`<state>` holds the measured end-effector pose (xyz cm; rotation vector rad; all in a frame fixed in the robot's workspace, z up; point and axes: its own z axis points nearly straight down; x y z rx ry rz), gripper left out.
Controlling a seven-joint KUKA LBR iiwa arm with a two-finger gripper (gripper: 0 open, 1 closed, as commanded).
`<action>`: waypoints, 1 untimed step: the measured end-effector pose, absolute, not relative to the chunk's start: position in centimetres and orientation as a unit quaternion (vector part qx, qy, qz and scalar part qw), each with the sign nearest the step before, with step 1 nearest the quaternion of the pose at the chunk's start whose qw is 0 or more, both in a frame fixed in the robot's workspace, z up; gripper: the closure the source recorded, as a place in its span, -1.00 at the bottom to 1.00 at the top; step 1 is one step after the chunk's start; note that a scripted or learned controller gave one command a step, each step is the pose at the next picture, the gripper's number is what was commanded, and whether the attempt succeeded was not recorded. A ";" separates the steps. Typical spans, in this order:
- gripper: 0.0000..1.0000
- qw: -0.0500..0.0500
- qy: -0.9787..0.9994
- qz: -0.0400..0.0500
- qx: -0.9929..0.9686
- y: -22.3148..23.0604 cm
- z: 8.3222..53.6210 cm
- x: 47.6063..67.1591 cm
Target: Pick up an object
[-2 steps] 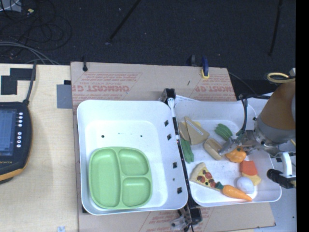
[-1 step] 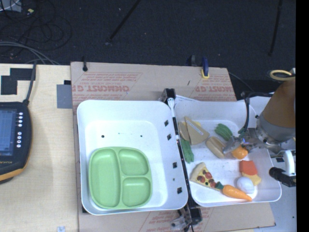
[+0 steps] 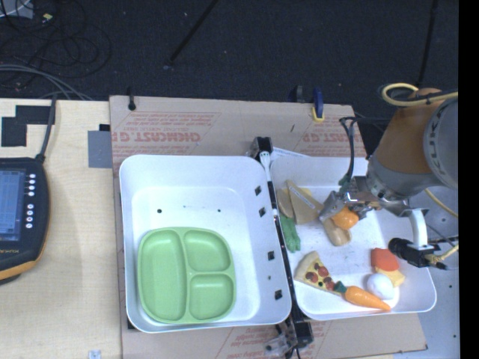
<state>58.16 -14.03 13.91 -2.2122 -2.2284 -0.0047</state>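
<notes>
green divided tray [image 3: 185, 275] in left bin [image 3: 150, 174]; toy foods in right bin [image 3: 426, 294]

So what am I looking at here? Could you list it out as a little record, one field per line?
arm: grey with orange band, reaching in from the right
gripper: low in the right bin, right at an orange piece
left bin: holds a green divided plate
right bin: toy food
toy food: pizza slice, carrot, egg, orange piece
left of the bins: handheld controller with screen
</notes>
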 end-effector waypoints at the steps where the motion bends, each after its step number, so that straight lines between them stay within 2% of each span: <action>1: 1.00 0.001 -0.709 -0.001 -0.705 -6.8 19.0 56.9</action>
